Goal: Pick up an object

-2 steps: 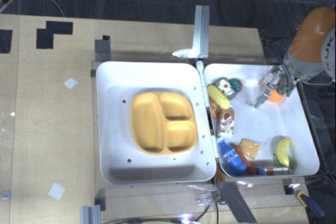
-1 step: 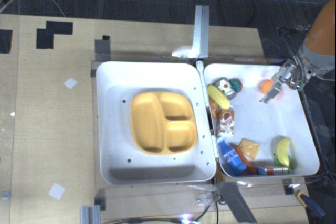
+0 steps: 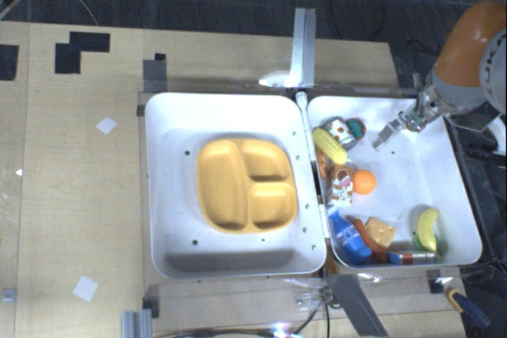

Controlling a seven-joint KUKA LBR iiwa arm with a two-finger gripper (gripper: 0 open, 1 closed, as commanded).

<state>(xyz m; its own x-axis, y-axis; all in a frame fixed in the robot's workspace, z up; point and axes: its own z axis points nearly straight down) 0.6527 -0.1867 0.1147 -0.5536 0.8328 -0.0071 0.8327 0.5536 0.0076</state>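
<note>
counter [image 3: 71,170] holds two white bins | left bin [image 3: 166,249]: yellow tray [image 3: 245,184] | right bin [image 3: 455,186]: banana [image 3: 329,145], orange ball [image 3: 364,182], small toys | tool [image 3: 386,134] above right bin's back, fingers a little apart, holding nothing

Both bins [image 3: 170,170] white; left one holds a yellow-tan divided tray [image 3: 244,184]. Right bin: yellow bananas [image 3: 328,145], orange ball [image 3: 364,182], blue packet [image 3: 347,236]. Arm [image 3: 475,59] grey with orange band.
</note>
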